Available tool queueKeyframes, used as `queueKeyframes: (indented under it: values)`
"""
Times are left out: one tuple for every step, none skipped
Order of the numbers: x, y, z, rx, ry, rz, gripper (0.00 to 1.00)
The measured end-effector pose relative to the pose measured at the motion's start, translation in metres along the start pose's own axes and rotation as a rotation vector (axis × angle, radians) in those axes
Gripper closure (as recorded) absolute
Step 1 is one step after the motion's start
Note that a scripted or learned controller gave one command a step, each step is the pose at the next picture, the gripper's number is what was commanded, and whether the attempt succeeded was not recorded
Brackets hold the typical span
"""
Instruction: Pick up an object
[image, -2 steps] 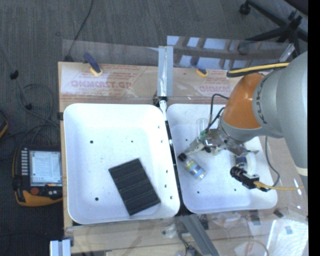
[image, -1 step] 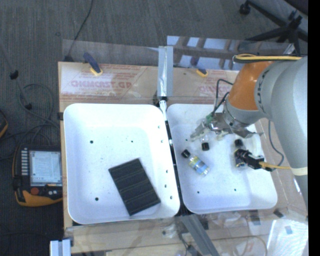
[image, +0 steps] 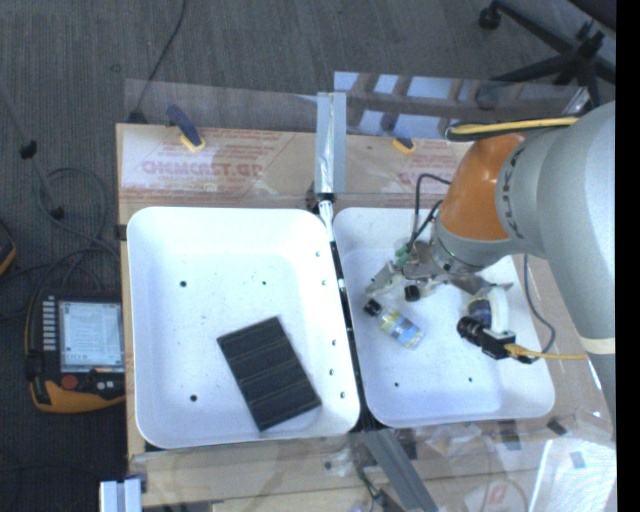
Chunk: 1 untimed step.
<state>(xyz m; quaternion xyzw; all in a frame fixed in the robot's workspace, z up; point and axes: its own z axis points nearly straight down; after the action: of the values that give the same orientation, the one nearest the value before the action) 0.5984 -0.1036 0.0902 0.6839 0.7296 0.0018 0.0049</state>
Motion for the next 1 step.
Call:
queueKeyframes:
  values:
    - [0.0025,-0.0319,-0.0006,-0.004,0.001,-0.007,0.0]
